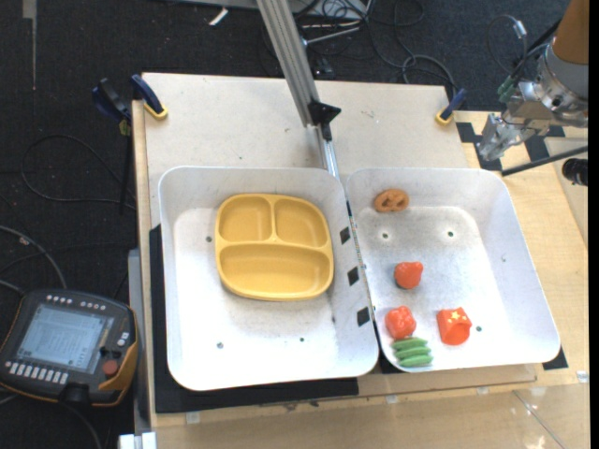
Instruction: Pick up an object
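Gripper (493,141) sits at the upper right, off past the far right corner of the right bin (524,251), over the table (234,120) edge, well apart from every object. Can't tell its open/closed state from this angle; nothing visible in it.

Right bin contents:
- brown pretzel-shaped piece (391,200) near the far left side
- small red piece (408,274) around mid-bin
- red piece (401,322) near the front left, green pea-pod item (412,351) just beside it at the front rim
- red block with a yellow spot (454,325) to the right of those, near the front

Left bin (182,251): yellow three-compartment plate (274,246), flat, roughly centred.

Teach pendant (65,344) lies on the floor at lower left.
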Action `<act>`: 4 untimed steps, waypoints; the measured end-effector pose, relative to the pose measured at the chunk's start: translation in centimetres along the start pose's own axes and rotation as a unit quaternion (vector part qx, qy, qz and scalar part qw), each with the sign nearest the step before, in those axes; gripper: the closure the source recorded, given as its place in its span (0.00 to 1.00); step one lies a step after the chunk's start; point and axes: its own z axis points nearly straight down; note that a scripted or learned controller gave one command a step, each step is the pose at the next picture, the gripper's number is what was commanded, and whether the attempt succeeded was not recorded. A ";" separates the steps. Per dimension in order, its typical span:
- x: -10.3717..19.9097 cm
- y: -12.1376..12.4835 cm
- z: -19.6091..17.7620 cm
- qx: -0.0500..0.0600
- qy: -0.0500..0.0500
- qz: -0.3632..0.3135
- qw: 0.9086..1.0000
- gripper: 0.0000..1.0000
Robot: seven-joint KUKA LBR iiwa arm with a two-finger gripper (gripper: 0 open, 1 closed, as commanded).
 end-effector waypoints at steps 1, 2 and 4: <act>0.0 0.1 -1.5 0.002 0.001 0.000 1.000 1.00; 4.4 -0.3 -0.2 0.005 0.002 -0.001 1.000 1.00; 15.0 -2.2 1.6 0.006 0.002 -0.002 1.000 1.00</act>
